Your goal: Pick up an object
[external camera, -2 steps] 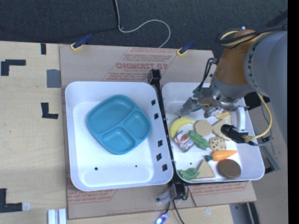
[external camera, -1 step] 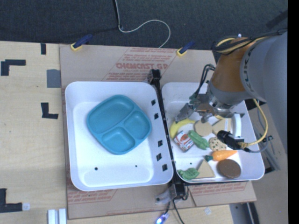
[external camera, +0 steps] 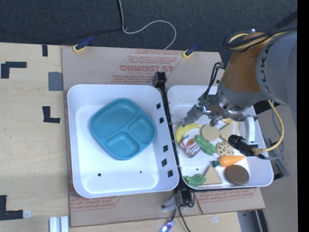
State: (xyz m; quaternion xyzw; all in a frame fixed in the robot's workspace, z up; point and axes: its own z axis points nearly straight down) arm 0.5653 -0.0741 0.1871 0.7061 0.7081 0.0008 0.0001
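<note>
Clutter was the big risk: the hand (external camera: 208,111) hung spread open, holding nothing, just above the banana (external camera: 186,130), with the can (external camera: 191,147) and cookie (external camera: 209,132) packed so close its fingers could've snagged two things or slipped off.

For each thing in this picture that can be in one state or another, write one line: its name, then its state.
gripper: fingers open, over the right bin, holding nothing
blue plate: right side up in the left bin, nothing in its compartments
banana: lying flat in the right bin
carrot: lying on its side
brown disc: lying flat near the bin's corner
right bin: holds a pile of toy food
</note>
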